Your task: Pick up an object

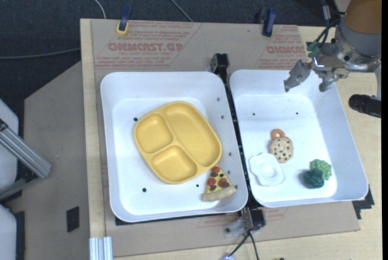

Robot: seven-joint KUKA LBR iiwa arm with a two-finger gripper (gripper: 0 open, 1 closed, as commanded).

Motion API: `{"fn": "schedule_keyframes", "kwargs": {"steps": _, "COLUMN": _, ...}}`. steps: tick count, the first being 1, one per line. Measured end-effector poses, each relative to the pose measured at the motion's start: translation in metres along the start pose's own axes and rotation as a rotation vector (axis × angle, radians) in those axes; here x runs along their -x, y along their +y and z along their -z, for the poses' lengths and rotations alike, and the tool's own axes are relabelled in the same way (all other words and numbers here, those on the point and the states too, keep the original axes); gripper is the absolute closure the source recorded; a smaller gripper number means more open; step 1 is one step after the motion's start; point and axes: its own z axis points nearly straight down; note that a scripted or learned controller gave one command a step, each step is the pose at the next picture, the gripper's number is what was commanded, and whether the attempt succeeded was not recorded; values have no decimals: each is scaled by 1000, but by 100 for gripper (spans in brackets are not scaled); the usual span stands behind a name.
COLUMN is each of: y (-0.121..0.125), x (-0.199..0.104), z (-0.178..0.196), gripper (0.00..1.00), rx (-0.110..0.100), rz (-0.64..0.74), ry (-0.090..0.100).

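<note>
1. The pizza slice (218,185) leans against the yellow tray (177,140) in the left bin (115,131); a grasp there may nudge both.
2. In the right bin (339,131), the fried egg (267,170), cookie (281,148) and pretzel (277,134) crowd together, so the fingers could catch two.
3. The broccoli (316,173) sits near the wall.
4. The gripper (310,79) hovers at the far rim, fingers apart, holding nothing.

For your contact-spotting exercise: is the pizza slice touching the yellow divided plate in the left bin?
Touching. In the camera view the pizza slice has its top edge right against the yellow plate's lower right rim, with no white bin floor between them.
</note>
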Motion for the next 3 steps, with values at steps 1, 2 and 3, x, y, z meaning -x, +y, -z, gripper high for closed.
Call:
{"fn": "schedule_keyframes", "kwargs": {"steps": 1, "y": 2, "x": 0, "z": 5, "gripper": 0, "rx": 9, "rz": 2, "ry": -1}}
{"fn": "schedule_keyframes", "kwargs": {"steps": 2, "y": 4, "x": -10, "z": -55, "gripper": 0, "rx": 1, "rz": 3, "ry": 1}}
{"fn": "schedule_keyframes", "kwargs": {"steps": 3, "y": -5, "x": -17, "z": -115, "gripper": 0, "rx": 0, "rz": 2, "ry": 1}}
